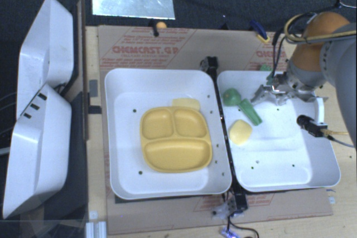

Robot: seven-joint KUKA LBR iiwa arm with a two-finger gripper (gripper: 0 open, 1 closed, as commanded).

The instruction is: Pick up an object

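Note:
A green scoop-like toy [241,104] lies in the right bin [290,173] near its left wall, handle pointing down-right. A pale yellow lump [240,132] rests just below it. My gripper [266,97] hovers over the upper part of the right bin, just right of the green toy's handle. It is open and holds nothing. In the left bin [125,136] sits a yellow divided plate [176,139], with a pale yellow block [186,103] at its upper edge.
The grey arm with its orange band [326,28] comes in over the right bin's upper right corner, and a black cable plug [310,124] hangs beside it. A black clamp [210,63] sits between the two bins at the top.

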